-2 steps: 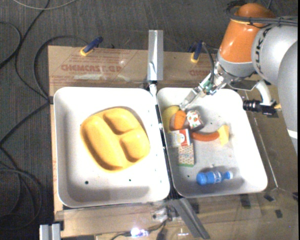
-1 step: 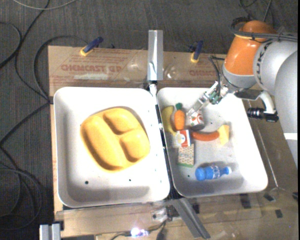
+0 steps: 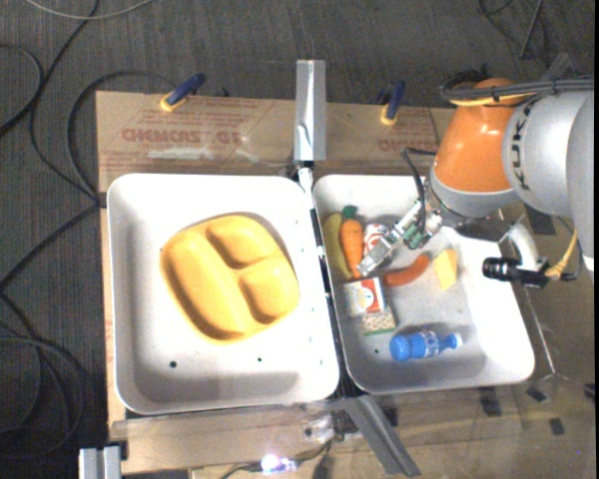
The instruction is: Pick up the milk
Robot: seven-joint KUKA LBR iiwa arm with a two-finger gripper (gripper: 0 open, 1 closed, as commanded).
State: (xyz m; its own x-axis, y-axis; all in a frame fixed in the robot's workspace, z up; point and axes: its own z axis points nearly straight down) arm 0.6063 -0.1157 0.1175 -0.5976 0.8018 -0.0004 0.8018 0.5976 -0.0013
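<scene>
- A brown bench (image 3: 120, 148), seen from above, carries two shallow white bins side by side, with dark floor and loose cables around it.
- The left bin (image 3: 140, 367) holds one large yellow divided tray (image 3: 230, 277), set at a tilt near the bin's middle.
- The right bin (image 3: 499, 352) holds several small things, crowded toward its left half.
- A grey arm with an orange band (image 3: 474, 153) reaches in from the right, over the far right corner of the right bin.
- The end effector (image 3: 377, 250) hangs low over the far left part of the right bin, just above the small things; whether its fingers are apart or together cannot be told.
- The milk (image 3: 368, 302), a small carton with red and white print, lies just near of the end effector, close to the bin's left wall.
- A blue bottle (image 3: 422, 345) lies on its side near the bin's near edge, to the right of the milk.
- An orange carrot (image 3: 351, 242) and a yellow banana (image 3: 332, 239) lie side by side along the left wall, beyond the milk.
- A red sausage-like piece (image 3: 411, 270) lies right of the end effector, with a yellow wedge (image 3: 445, 267) just beside it.
</scene>
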